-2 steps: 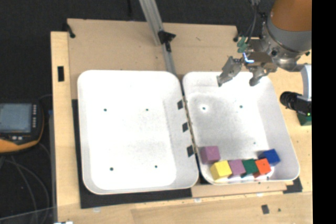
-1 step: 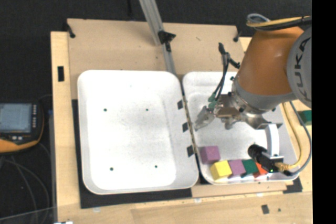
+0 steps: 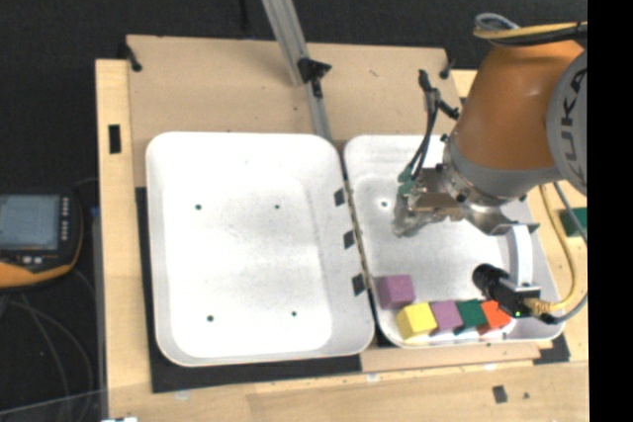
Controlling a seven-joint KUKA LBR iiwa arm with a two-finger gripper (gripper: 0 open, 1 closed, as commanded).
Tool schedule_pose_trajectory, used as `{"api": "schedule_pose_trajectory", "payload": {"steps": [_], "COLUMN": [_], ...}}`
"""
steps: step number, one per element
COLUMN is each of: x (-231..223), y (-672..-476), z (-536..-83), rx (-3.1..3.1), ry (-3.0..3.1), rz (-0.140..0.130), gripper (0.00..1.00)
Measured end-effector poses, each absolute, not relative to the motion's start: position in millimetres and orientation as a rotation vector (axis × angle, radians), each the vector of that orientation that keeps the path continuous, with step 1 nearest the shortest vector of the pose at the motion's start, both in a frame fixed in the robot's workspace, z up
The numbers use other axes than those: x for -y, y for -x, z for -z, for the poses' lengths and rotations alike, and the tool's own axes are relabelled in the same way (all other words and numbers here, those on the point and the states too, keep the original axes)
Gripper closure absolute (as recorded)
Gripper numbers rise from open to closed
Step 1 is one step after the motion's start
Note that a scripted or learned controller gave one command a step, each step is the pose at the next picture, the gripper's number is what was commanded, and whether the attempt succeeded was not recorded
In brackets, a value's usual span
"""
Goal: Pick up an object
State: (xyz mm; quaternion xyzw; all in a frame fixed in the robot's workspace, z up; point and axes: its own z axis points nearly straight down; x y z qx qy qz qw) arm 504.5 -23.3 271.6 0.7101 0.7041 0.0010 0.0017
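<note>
- Nearest me, along the right bin's [image 3: 381,158] front wall, the candidates sit in a row: a yellow block [image 3: 416,319], a purple block [image 3: 447,313], a green block [image 3: 468,314] and an orange block [image 3: 493,318], seemingly pushed into the corner.
- Just behind them, a second purple block [image 3: 397,289] lies apart, probably the easiest pick.
- Further back, the gripper [image 3: 409,220] hangs over bare bin floor, holding nothing that I can see; how far it is open I cannot tell.
- The left bin [image 3: 168,212] lies alongside.
</note>
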Motion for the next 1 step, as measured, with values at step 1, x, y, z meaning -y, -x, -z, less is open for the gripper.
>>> {"api": "schedule_pose_trajectory", "payload": {"steps": [1], "x": [-54.2], "y": [-500.2], "z": [-266.2], "rx": [-2.233], "ry": [-2.213], "rz": [-0.002], "gripper": [1.00]}}
